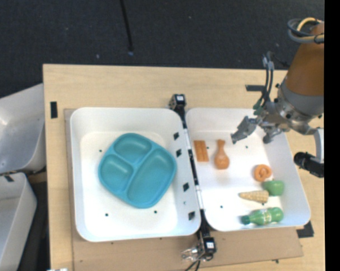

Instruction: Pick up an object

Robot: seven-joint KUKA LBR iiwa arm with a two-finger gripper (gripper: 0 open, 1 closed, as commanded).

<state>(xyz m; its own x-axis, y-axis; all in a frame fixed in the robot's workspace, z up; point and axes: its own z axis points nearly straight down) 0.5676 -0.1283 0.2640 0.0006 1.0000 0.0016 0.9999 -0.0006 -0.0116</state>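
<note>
The tool [253, 127] hangs over the top right part of the right bin [215, 116], and I cannot tell how wide it is. It holds nothing. The grey arm [305, 75] leans in from the right, tilted down. Below it in this bin lie an orange block [201, 151], an orange pear shape [221, 155], a small orange ball [263, 172], a cone [254, 196] and a green bottle [263, 216]. A blue plate [137, 169] sits in the left bin [79, 151].

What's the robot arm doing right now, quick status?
Gripper hovering over right white bin, nothing between its fingers. Nearest: orange bottle-shaped toy, lying flat, untouched. Small orange rectangular block beside it, apart. Path looks clear.
</note>
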